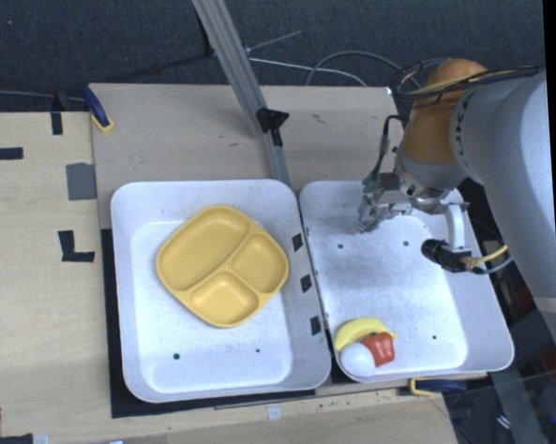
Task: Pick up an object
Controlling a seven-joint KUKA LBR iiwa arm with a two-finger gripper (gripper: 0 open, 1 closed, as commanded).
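A small cluster of toys lies in the near left corner of the right bin (473, 331): a yellow curved piece (358, 330), a white egg-like ball (359, 360) and a red piece (383, 349), all touching. My gripper (371, 211) hangs over the far left part of that bin, well away from the cluster, with nothing seen in it. The grey arm with its orange band (432, 132) comes in from the right.
A yellow three-compartment plate (221, 265) lies in the left bin (141, 365). A grey metal pole (240, 68) slants from the top down to the ridge between the bins. A black cable fitting (444, 253) sticks out over the right bin.
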